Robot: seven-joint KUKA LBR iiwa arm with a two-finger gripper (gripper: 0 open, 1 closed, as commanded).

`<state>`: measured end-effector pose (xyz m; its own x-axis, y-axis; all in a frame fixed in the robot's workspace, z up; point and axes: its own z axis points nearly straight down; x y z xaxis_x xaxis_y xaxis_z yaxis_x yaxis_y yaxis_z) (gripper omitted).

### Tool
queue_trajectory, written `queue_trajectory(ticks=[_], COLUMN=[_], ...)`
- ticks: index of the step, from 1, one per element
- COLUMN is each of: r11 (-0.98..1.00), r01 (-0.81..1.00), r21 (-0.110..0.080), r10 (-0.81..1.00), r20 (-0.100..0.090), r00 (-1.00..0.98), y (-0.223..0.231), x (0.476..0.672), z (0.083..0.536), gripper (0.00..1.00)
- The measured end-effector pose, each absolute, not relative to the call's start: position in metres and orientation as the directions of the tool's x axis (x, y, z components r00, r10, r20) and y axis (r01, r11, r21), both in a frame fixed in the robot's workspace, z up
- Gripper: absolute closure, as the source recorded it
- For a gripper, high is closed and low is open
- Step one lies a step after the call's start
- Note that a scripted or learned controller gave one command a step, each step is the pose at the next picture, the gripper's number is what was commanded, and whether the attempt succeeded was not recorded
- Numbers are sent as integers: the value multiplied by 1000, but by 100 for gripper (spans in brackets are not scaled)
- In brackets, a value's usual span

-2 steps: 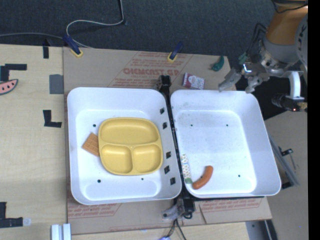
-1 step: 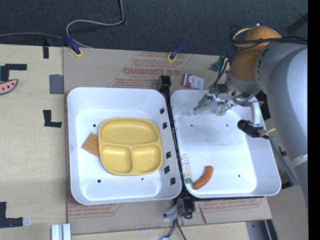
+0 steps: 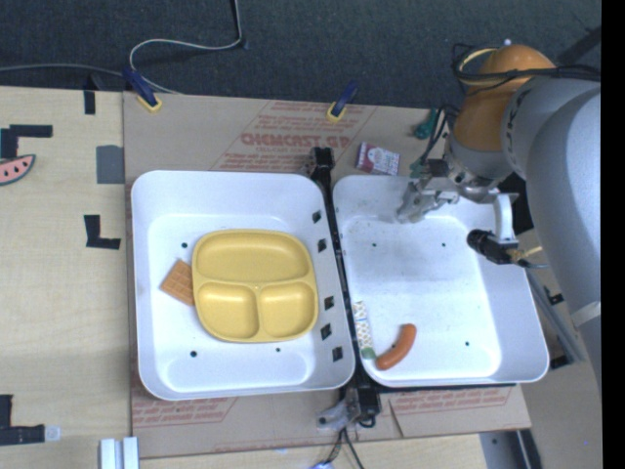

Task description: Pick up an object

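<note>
An orange-brown sausage (image 3: 396,346) lies near the front left corner of the right bin (image 3: 508,311). A small printed packet (image 3: 363,326) rests against that bin's left wall, just left of the sausage. In the left bin (image 3: 156,262) sits a yellow divided plate (image 3: 256,283) with a tan cracker (image 3: 179,281) poking out from under its left edge. My gripper (image 3: 415,206) hangs over the back edge of the right bin, far from the sausage, with nothing seen in it.
A red and white packet (image 3: 377,158) lies on the cardboard behind the bins. The black divider clips (image 3: 327,262) run between the two bins. The arm's grey body (image 3: 566,193) covers the right side of the right bin.
</note>
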<state>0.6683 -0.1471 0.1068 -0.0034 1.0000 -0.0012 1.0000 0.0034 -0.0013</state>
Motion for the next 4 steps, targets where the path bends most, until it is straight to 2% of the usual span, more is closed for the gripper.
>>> queue_trajectory(ticks=[1, 2, 3, 4], r11=[3, 0, 0, 0], r01=[1000, 1000, 1000, 1000], r21=[-2, 2, 3, 5], r10=[1000, 1000, 1000, 1000], r20=[-1, -1, -1, -3], r00=[-3, 0, 0, 0], y=[-147, -133, -99, -100], x=[668, 615, 560, 560], z=[106, 86, 86, 96], gripper=[0, 0, 0, 100])
